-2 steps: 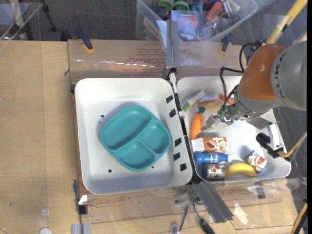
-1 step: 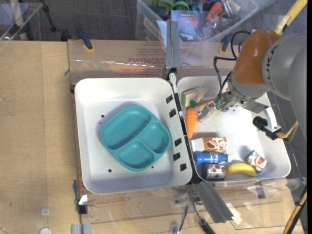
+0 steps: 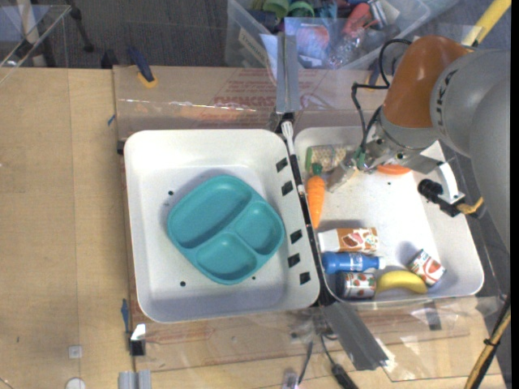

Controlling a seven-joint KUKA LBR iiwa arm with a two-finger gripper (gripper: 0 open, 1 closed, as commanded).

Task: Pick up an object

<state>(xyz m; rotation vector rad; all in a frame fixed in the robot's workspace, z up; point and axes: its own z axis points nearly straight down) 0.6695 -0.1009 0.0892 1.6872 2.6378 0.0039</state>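
The gripper hangs low over the far end of the right bin, near a carrot by the divider; how its fingers stand cannot be told. Along that bin's near wall lie a blue bottle, a banana and two cans. The left bin holds a teal divided plate.

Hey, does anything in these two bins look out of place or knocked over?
Mostly tidy. The orange toy carrot lies against the right white bin's left wall by the divider, apart from the items clustered at its near edge. The teal divided plate sits askew in the left white bin.
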